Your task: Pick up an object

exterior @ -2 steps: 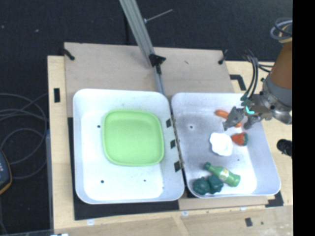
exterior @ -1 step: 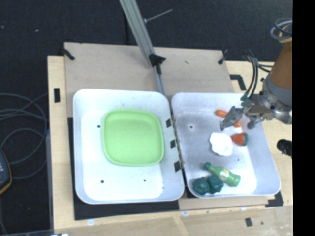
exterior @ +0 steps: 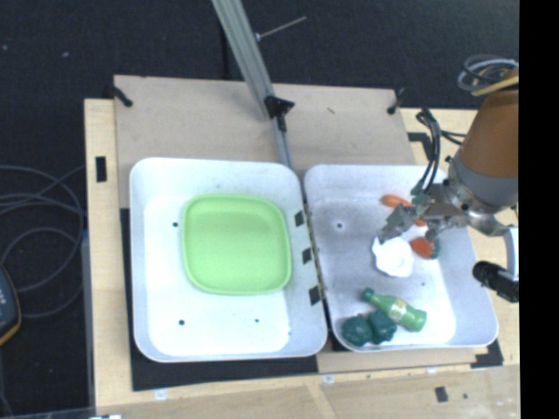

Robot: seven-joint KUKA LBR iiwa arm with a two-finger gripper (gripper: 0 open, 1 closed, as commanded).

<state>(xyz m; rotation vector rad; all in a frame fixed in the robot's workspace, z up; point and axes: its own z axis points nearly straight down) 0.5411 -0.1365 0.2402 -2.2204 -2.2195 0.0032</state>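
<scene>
In the right bin (exterior: 349,208), my gripper (exterior: 408,236) hangs open, its fingers spread just above a white rounded object (exterior: 393,257). Nothing sits between the fingers. An orange piece (exterior: 396,201) lies just behind the gripper, and another orange-red piece (exterior: 425,248) lies beside the right finger. Near the bin's front edge a green bottle (exterior: 397,310) lies on its side. A dark green lumpy object (exterior: 368,328) lies next to it.
The left bin (exterior: 157,190) holds a light green square plate (exterior: 236,243). A slanted metal pole (exterior: 246,46) rises behind the bins, ending at the divide between them. The arm's grey and orange wrist (exterior: 489,151) stands over the right bin's far right side.
</scene>
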